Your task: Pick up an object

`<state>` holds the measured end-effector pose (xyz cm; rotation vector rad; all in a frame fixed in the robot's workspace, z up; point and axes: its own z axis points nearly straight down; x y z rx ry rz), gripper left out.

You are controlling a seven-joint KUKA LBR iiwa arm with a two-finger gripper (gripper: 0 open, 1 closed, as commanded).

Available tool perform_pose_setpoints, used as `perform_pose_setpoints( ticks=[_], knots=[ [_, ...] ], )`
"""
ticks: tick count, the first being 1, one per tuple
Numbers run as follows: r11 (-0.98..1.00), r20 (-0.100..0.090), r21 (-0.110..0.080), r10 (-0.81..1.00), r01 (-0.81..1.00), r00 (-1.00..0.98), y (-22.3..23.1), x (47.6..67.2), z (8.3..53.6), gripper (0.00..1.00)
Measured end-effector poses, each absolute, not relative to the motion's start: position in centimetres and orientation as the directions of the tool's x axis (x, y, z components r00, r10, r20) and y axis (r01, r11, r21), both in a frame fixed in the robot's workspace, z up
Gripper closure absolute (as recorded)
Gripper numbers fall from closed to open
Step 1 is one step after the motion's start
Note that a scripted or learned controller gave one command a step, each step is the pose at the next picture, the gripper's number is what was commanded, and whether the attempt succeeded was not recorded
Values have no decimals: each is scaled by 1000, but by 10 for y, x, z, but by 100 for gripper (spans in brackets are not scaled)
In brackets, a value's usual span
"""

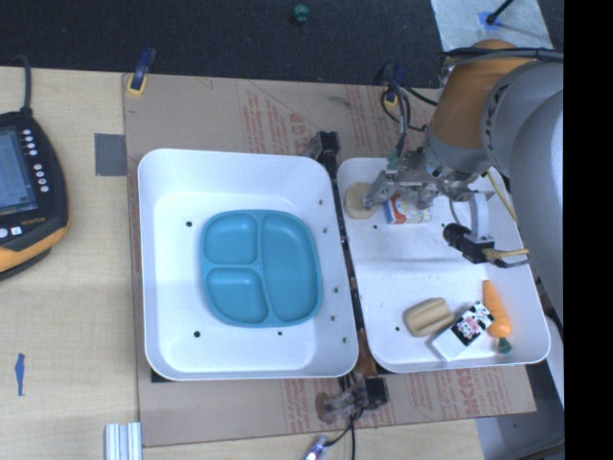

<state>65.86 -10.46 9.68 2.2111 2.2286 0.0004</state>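
Observation:
My gripper (404, 192) hangs low over the far end of the right bin (421, 257). Just under it lies a small white item with red and blue marks (410, 213), partly hidden by the gripper. A tan round piece (356, 202) rests at the bin's far left corner, just left of the gripper. Near the front of the bin lie a tan bread-like piece (425, 315), a white block with black patches (464, 330) and an orange carrot (496, 315).
The left bin (172, 257) holds a blue divided plate (260, 265). A handheld control pendant (24, 192) lies on the bench at far left. The grey arm with its orange band (479, 94) covers the right bin's far right side.

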Motion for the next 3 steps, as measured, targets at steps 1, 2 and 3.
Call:
perform_pose_setpoints(
  ticks=[1,2,3],
  knots=[
    [7,-2,2,1000,1000,-7,-104,659,97,0],
    [8,-2,2,1000,1000,-8,-104,659,97,0],
    [5,-7,2,1000,1000,-5,-97,658,97,0]
  ],
)
